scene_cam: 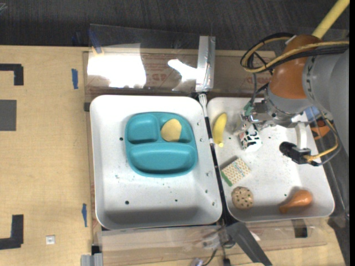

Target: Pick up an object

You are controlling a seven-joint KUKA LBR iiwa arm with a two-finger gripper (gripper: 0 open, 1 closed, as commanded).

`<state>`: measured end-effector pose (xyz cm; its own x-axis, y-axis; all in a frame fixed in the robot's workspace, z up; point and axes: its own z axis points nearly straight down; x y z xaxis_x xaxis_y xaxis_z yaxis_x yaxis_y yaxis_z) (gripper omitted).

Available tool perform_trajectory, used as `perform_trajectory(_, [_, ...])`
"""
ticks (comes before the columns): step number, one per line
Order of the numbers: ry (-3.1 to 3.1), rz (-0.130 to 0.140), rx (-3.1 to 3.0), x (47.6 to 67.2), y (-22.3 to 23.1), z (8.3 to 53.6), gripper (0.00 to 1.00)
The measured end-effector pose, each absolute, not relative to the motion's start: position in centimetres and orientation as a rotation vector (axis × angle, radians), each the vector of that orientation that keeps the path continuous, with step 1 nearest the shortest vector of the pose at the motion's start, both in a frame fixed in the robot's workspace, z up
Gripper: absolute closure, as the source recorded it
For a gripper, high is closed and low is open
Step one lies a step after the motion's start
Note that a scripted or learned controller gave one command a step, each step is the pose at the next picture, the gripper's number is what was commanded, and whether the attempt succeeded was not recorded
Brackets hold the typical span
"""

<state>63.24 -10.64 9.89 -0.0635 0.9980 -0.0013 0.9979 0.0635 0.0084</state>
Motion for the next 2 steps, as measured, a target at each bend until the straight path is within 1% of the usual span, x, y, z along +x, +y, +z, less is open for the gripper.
perform_trajectory(1, [2.218,0.01,2.219,65.93,-3.0,18.86,1.0])
perform_trajectory(2, [2.218,0.003,2.221,65.83,-3.13,19.53,1.0])
